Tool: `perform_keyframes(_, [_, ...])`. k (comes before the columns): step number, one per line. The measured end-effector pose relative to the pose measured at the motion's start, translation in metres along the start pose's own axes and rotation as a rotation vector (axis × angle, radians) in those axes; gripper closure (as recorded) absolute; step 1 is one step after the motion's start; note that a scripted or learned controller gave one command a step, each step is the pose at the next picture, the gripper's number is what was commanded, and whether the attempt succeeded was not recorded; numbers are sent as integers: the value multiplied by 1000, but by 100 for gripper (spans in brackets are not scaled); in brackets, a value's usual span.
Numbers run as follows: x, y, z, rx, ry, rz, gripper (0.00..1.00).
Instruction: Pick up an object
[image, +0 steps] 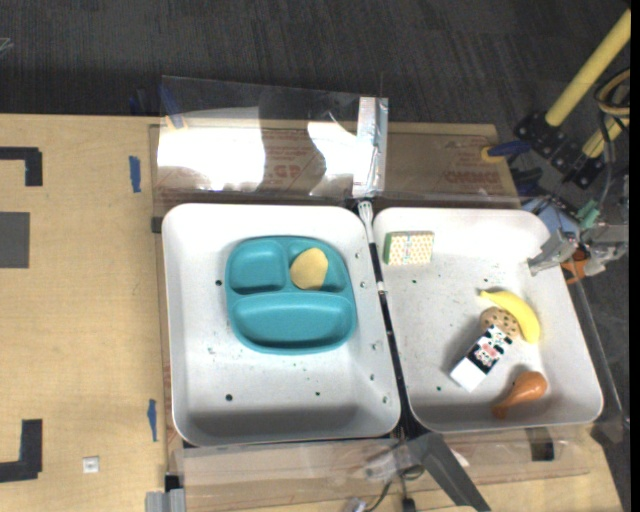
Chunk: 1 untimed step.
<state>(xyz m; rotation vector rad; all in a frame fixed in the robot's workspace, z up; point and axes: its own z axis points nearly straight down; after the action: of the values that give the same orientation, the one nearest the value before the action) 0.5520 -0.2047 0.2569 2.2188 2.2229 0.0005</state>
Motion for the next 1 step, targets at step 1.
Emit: perform_keyframes(1, [-15, -24, -42, -4, -3, -125, 0])
